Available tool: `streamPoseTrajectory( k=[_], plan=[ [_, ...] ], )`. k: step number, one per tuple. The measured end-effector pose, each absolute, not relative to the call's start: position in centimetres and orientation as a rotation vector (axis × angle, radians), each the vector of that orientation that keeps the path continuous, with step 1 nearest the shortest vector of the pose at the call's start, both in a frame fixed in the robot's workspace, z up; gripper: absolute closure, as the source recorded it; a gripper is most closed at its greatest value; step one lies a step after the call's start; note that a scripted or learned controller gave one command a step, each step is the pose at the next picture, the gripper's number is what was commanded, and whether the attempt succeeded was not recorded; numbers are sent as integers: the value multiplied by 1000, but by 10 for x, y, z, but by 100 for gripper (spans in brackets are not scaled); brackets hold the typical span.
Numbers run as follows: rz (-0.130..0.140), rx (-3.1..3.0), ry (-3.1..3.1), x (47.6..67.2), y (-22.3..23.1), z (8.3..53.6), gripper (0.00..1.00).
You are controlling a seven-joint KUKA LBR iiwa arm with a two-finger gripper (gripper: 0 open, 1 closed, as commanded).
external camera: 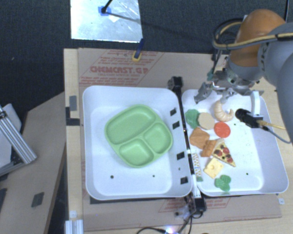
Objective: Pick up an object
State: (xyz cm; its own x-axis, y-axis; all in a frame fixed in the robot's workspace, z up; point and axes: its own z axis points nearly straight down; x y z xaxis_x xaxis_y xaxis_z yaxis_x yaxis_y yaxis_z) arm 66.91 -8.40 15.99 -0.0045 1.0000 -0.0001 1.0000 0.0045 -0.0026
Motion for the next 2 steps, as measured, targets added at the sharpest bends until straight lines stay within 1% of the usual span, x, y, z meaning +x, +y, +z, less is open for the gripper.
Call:
streamPoseTrajectory(
  k=[1, 2],
  plan=[
    [3, -2217, -2222, 672, -87, 98, 0],
    [-1, -2219, -2225, 672, -86, 85, 0]
  ],
)
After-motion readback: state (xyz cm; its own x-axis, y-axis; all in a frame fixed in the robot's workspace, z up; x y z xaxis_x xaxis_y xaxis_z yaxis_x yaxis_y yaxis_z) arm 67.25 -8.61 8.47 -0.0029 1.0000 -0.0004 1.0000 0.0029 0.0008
